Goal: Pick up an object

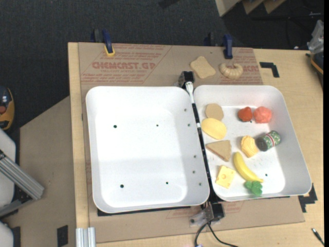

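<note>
Brown board (154, 60) across the bench, clamped at the far edge by two blue clamps (108, 41).

On it, two white bins side by side, rims touching: left bin (139, 148) with only small dark dots on its floor; right bin (288, 163) holding every toy within reach of a pick.

In the right bin, from big to small:
- banana (245, 168), lying at a slant near the front, its lower end touching a green sprig (254, 188)
- yellow oval (214, 128) close to the left wall, just in front of a tan oval (214, 111)
- bread wedge (220, 149) between the yellow oval and a cheese block (225, 177)
- dark can (268, 140) on its side, touching a yellow lump (249, 146)
- red ball (245, 114) and pink lump (262, 115) side by side at the far right

Beyond the bins, on the board: toast slice (202, 67) and a pale ring (231, 70), near each other, apart from the bin rim.
</note>
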Action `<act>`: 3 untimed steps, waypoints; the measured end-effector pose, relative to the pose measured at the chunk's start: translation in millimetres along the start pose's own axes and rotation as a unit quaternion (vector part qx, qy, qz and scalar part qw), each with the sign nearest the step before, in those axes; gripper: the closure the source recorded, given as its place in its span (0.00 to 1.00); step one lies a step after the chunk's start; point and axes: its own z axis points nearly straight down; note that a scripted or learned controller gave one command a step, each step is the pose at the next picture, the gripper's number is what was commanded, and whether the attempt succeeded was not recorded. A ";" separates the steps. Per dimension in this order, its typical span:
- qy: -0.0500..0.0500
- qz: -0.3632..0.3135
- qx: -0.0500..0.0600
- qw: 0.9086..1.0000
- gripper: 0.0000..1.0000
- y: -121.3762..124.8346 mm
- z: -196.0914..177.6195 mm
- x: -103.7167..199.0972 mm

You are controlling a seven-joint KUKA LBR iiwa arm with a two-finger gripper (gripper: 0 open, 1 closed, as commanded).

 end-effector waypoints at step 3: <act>-0.002 0.003 -0.005 1.000 1.00 -38.7 -111.4 -16.7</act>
